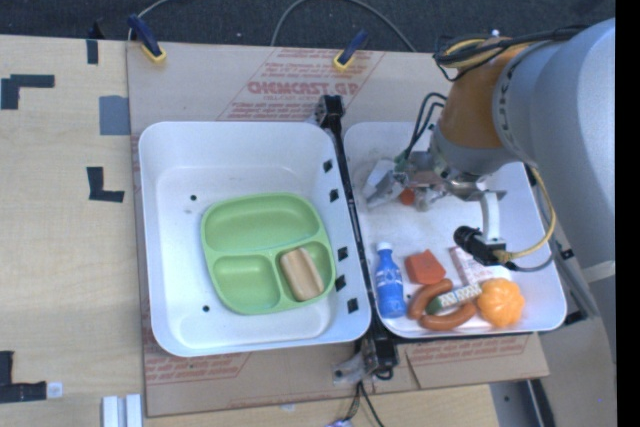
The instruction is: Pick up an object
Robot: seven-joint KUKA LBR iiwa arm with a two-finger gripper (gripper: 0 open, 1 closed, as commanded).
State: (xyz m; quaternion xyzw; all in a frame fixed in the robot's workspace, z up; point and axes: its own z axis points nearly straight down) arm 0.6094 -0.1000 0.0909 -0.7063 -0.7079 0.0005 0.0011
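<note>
Camera view: arm w/ orange band comes in from the right, gripper [392,183] low over the upper-left part of the right bin [540,320]. Jaws look apart; a small red-orange bit sits just beside the tips, touching or not – can't tell, and nothing is clearly clamped between them.

Pickable things lie in the near half of the right bin, apart from the jaws, toward the front edge: 1 blue bottle [388,282] w/ white cap, standing by the bin's left wall; 1 red-orange block [426,267] just right of it; 1 sausage [443,307] curved along the front wall; 1 orange fruit [501,301] at the front-right, touching the sausage end.

Left bin [160,165]: 1 green tray [262,225] w/ 3 compartments; 1 bread roll [301,274] in the lower-right compartment.

Bins: 2, side by side on cardboard on the counter [60,245]. 2 blue-yellow clamps at the cardboard's far edge.
</note>
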